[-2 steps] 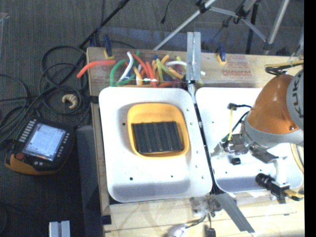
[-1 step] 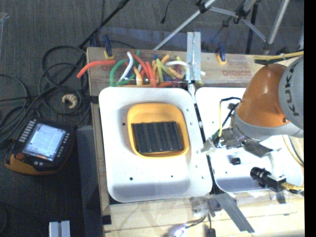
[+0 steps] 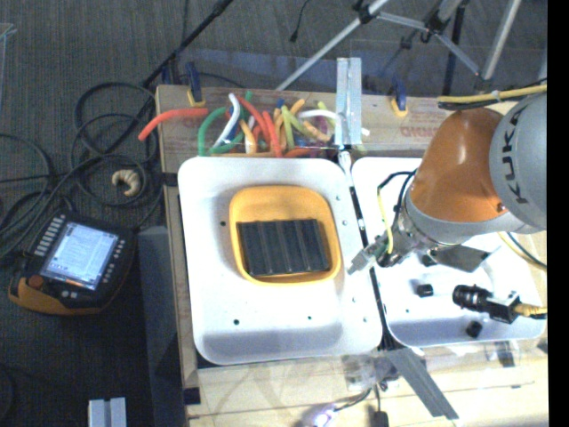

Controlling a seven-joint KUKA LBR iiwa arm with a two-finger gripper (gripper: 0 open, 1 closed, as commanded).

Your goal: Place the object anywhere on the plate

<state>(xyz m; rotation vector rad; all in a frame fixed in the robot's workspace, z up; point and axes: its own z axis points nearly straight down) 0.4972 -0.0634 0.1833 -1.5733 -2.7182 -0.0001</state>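
The worktop (image 3: 267,390) carries two shallow white bins side by side. In the left bin (image 3: 204,274) lies a yellow plate (image 3: 283,205), roughly square with rounded corners, set a little toward twelve o'clock of the bin's middle. On the plate rests a dark ribbed object (image 3: 283,247), a flat black slab with lengthwise grooves; it covers the plate's centre and its six o'clock half, with the yellow rim showing all round it.

The arm (image 3: 480,176) comes in from three o'clock, and its orange band hangs over the right bin (image 3: 444,327). The pincer (image 3: 378,254) sits just below the band, above the wall between the two bins, at three o'clock of the plate and apart from the slab. Whether it is open or closed I cannot tell, since the wrist hides it; nothing is seen in its hold.

In the right bin, small dark pieces (image 3: 424,287) lie at about five o'clock of the pincer. Behind the bins, at twelve o'clock, is a tangle of coloured cables (image 3: 258,124). On the floor at nine o'clock lies a handheld control tablet (image 3: 76,261).
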